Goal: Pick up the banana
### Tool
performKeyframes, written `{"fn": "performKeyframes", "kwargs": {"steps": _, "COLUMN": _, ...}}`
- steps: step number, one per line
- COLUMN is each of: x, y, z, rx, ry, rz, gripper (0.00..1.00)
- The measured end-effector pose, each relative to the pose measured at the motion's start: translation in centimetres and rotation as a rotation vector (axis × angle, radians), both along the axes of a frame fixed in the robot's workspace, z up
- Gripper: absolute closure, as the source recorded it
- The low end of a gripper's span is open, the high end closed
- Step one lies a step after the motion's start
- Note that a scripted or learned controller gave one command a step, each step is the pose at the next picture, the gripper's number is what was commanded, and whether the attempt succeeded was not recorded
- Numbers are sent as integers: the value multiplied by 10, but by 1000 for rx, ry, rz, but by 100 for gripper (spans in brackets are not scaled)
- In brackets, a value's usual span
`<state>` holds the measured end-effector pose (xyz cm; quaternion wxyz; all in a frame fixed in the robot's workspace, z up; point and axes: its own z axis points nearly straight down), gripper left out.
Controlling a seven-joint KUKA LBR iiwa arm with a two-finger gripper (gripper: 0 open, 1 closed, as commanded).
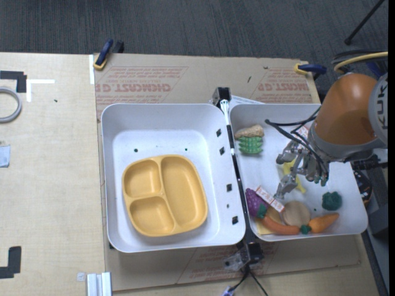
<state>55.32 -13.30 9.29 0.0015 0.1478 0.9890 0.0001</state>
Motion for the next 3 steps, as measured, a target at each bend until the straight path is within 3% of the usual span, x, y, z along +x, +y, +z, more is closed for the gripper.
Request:
{"fn": "performKeyframes", "kwargs": {"steps": 1, "x": 34, "y": -10, "z": 0, "rx": -1, "ry": -2, "rz": 369, "gripper": 0}}
{"fn": "performKeyframes", "kwargs": {"steps": 2, "x": 35, "y": -9, "z": 10, "rx": -1, "ry": -6, "rz": 364, "gripper": 100}}
{"fn": "performKeyframes", "kwargs": {"steps": 3, "x": 35, "y": -9, "z": 10, "rx": -1, "ry": -6, "rz": 365, "gripper": 0}}
